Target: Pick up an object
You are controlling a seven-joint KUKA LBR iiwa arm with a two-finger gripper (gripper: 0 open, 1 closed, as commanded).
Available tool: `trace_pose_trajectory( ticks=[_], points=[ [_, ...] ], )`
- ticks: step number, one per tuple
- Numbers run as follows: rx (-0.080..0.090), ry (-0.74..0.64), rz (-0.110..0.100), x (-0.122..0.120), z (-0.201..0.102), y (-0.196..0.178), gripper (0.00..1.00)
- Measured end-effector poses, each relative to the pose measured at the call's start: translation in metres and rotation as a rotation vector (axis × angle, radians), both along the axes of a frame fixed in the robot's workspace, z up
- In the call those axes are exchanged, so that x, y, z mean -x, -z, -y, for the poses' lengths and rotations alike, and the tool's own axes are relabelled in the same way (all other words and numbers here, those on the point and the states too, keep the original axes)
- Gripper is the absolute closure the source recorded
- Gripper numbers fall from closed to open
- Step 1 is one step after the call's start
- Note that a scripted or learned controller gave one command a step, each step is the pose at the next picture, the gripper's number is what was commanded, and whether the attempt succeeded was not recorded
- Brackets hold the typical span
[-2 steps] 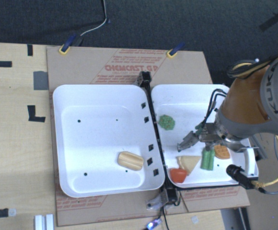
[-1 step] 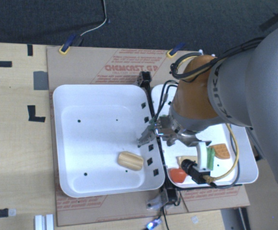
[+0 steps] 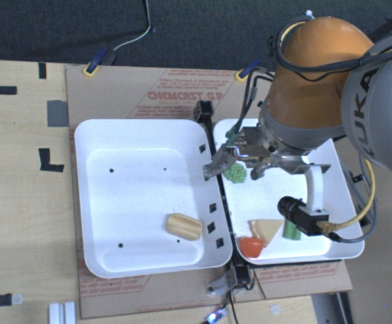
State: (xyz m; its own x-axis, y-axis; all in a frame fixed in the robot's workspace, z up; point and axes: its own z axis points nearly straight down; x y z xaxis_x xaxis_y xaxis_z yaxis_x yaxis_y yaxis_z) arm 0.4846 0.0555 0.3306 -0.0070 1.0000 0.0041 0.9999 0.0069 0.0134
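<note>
While over the right bin, pincer spread open, green broccoli between its fingers.

Red print reading roughly "CHEMCAST" on the cardboard sheet beyond the bins, seen upside down. Black letters "KU" on the arm's grey casing, far right.

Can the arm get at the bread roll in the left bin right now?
Probably yes: the bread roll lies alone on the left bin floor, nothing on it; the gripper sits over the right bin.
</note>
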Motion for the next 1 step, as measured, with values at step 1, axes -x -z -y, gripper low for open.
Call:
trace_pose_trajectory(
  ticks=[1],
  points=[
    [0.002,-0.002,-0.009,0.0001,-0.0572,-0.0522,0.00]
  ],
)
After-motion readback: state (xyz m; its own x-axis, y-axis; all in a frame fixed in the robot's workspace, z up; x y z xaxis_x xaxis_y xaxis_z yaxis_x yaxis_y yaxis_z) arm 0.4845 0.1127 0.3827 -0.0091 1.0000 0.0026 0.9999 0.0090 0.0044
